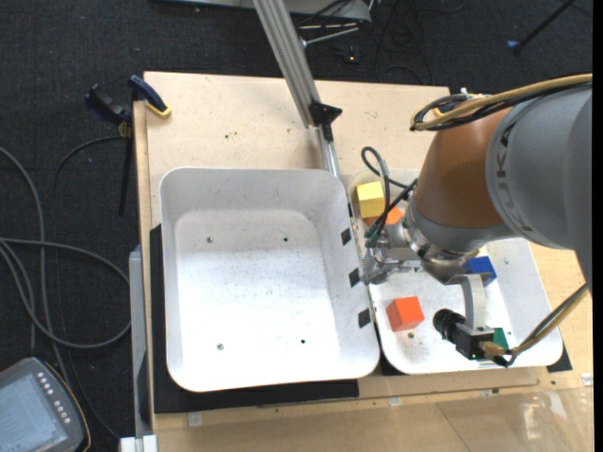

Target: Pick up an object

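The arm [490, 182] reaches in from the right and hangs low over the right bin [537, 290]. The hand [382, 262] is at the bin's left wall, mostly hidden under the wrist, so I cannot tell if it is released or clenched. An orange block [406, 314] lies on the bin floor, just below the hand & apart from it. A yellow block [369, 199] sits near the bin's upper left corner. A blue block [480, 268] peeks out beside the wrist. The left bin [179, 252] sits on the tabletop [226, 121].

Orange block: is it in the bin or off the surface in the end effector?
In the bin. The orange block lies on the floor of the right bin, apart from the end effector, nothing gripping it.
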Controlling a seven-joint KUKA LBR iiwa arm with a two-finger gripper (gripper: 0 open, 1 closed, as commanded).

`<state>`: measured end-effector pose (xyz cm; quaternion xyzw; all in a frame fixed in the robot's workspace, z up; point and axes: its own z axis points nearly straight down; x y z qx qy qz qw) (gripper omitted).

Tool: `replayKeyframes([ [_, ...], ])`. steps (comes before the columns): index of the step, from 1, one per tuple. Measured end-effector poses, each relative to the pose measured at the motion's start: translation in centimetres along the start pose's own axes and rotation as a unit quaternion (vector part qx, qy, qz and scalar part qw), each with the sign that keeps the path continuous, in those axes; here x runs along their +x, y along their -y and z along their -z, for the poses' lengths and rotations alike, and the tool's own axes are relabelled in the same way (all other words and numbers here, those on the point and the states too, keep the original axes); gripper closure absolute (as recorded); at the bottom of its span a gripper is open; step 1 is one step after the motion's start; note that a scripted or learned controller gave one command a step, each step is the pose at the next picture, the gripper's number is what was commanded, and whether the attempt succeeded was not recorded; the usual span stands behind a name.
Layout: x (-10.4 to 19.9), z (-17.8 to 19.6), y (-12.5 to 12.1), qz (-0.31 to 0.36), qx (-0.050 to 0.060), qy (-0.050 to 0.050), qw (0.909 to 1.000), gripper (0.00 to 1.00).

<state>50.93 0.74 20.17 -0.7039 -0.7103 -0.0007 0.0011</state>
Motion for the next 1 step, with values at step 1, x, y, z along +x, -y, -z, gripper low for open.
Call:
replayKeyframes([
  [1,4.95,1.73,0.08,0.000,-0.001,0.000,1.0000,1.00],
])
